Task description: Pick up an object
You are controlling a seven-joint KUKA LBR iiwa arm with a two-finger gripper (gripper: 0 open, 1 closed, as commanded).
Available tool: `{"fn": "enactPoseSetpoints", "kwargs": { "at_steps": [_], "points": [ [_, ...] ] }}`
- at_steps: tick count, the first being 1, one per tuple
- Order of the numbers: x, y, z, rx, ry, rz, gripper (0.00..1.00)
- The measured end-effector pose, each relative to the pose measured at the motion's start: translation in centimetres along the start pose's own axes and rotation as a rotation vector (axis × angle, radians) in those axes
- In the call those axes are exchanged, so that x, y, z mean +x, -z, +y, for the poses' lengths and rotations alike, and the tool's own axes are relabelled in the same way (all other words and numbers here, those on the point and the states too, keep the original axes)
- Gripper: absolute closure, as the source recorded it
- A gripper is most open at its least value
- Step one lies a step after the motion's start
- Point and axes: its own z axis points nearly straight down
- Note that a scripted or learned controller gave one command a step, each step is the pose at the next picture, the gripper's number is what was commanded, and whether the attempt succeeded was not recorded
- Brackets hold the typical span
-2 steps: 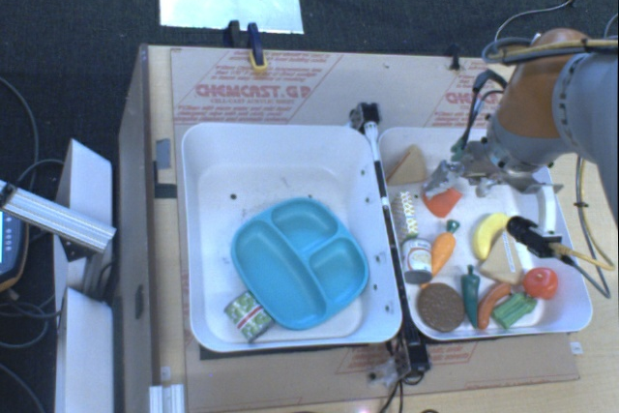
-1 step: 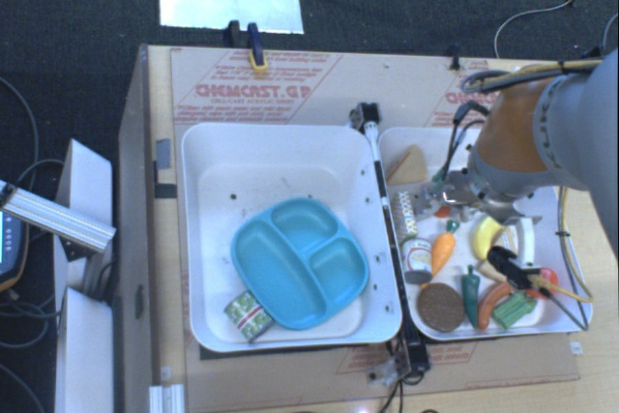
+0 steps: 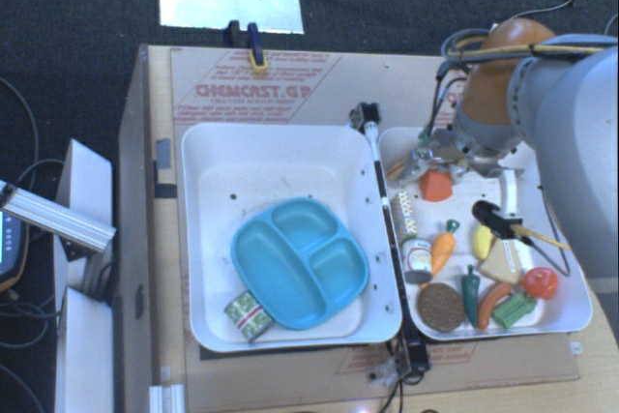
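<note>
Pincer (image 3: pixel 432 160) hovers above red toy (image 3: pixel 436 186).

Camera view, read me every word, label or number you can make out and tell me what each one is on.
"CHEMCAST GP": large red print on the protective paper sheet under the bins.
Smaller red lines above and below it: too blurred to read.
Small green-and-white packet beside the blue divided plate: print unreadable.

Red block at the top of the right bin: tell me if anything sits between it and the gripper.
Nothing visible does. The gripper hangs directly above the red block at the back of the right bin. The nearest other items, the carrot and the yellow piece, lie apart, nearer the front.
</note>
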Motion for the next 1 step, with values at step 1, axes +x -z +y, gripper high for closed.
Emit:
{"fn": "enactPoseSetpoints", "kwargs": {
  "at_steps": [1],
  "points": [
    [0.25,1.15,0.25,-0.009,0.003,0.003,1.00]
  ]
}}
